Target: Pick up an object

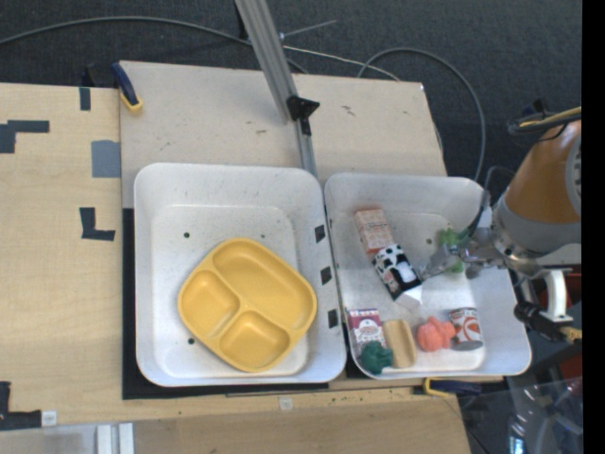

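The right bin (416,192) holds several small objects. A brown carton (372,228) lies near its middle, with a black-and-white patterned box (397,270) just below it. Along the front wall sit a red-and-white carton (364,327), a dark green toy (376,356), a tan block (401,341), an orange toy (435,334) and a small can (465,327). My gripper (442,259) reaches in from the right, low over the bin and just right of the patterned box. A small green thing (453,242) shows right at its tip; I cannot tell if it is held.
The left bin (151,253) carries a yellow divided plate (248,301). A grey metal pole (269,55) slants down to the seam between the bins. Cables (444,74) lie on the dark floor behind the bench.
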`<state>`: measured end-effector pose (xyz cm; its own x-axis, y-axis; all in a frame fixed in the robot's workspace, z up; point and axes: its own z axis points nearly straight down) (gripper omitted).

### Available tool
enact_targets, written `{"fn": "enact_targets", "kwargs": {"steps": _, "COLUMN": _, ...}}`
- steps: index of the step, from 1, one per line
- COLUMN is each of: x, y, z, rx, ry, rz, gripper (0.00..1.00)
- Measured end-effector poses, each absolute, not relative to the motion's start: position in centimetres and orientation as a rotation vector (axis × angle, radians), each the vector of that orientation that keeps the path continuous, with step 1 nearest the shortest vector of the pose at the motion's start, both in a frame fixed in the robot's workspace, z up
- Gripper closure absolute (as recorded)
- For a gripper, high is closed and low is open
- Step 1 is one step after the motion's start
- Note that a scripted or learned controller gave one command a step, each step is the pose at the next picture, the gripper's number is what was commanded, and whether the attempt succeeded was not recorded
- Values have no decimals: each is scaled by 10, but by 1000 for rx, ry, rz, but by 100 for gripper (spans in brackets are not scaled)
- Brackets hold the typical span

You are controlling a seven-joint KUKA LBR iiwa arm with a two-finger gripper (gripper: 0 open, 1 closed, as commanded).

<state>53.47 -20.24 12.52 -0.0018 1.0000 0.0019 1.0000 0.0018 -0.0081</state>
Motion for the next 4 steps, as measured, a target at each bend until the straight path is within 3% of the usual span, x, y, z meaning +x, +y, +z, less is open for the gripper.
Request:
{"fn": "enact_targets", "kwargs": {"steps": 1, "x": 535, "y": -202, "z": 88, "rx": -2220, "ry": -2224, "rz": 3, "gripper": 0}}
{"fn": "enact_targets", "kwargs": {"steps": 2, "x": 535, "y": -201, "z": 99, "rx": -2218, "ry": -2225, "rz": 1, "gripper": 100}}
{"fn": "enact_targets", "kwargs": {"steps": 4, "x": 532, "y": -203, "z": 206, "rx": -2222, "ry": -2226, "rz": -2, "gripper": 100}}
